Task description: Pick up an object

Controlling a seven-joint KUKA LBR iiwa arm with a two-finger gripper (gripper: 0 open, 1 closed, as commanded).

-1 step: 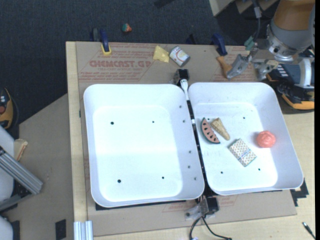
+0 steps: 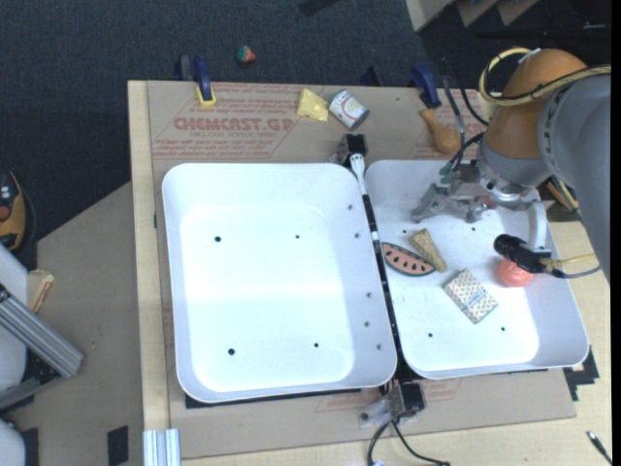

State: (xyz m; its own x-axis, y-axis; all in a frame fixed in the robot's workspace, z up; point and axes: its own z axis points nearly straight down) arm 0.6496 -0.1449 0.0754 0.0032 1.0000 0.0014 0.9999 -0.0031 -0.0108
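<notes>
Lying loose on the floor of the right bin (image 2: 456,343), four candidates for the pick: a spotted red-brown oval (image 2: 408,260) close to the inner wall; a tan wedge (image 2: 428,249) touching or just beside the oval's upper edge; a patterned block (image 2: 471,295) a little nearer the front, apart from both; a pink ball (image 2: 517,276) off towards the outer side.

None of them raised; none tilted as if caught; all flat on the white floor.

Above them, towards the back of the same bin, the gripper (image 2: 449,212); prongs spread apart, nothing between them; tips nearest the tan wedge but apart from it, well apart from the block and the ball.

Behind the gripper, the grey arm (image 2: 582,134) with its orange band, reaching in over the bin's far corner.

To the other side, the left bin (image 2: 272,289); plain white floor.

Judged from this: reach into the right bin done; choice of object seemingly made or nearly so, the wedge or the oval being likeliest; left to do: descent onto one piece, closing on it, and the lift clear of the floor, so the greater part of the task.
</notes>
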